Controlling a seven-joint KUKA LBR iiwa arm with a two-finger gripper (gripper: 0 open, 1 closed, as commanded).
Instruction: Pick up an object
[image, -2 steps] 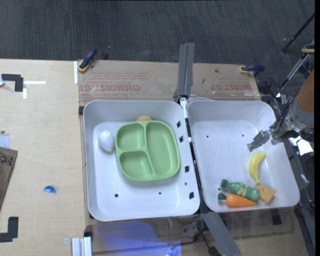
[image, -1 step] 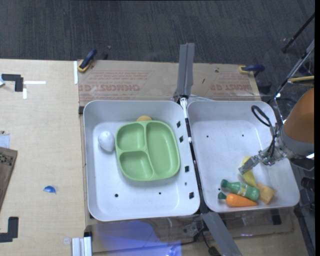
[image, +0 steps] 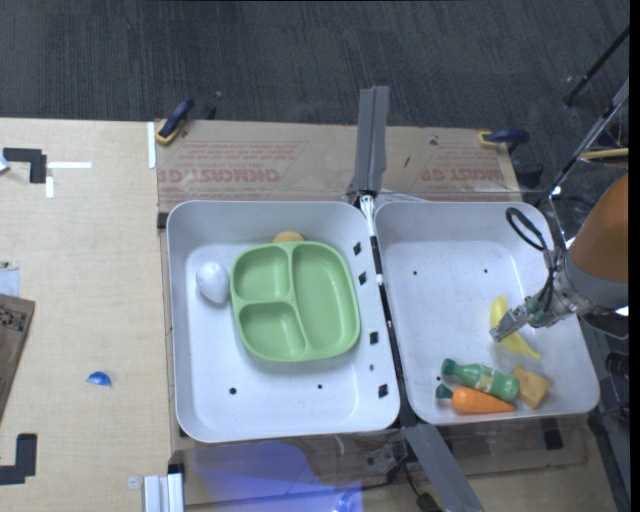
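Observation:
In the right bin (image: 450, 270), a yellow object (image: 499, 311) lies near the right wall, and my gripper (image: 514, 322) sits low right on top of it, covering its middle. Another yellow bit (image: 522, 347) pokes out below the gripper. Just in front lie a green bottle (image: 482, 378), an orange carrot (image: 481, 402) and a tan block (image: 533, 386), bunched in the bin's near right corner. The grey arm with its orange band (image: 605, 245) reaches in from the right.
The left bin (image: 190, 350) holds a green divided plate (image: 297, 300), a white egg-shaped object (image: 211, 282) at the plate's left, and a small orange-yellow item (image: 288, 237) peeking out behind the plate. A black cable (image: 527, 228) loops over the right bin's far right corner.

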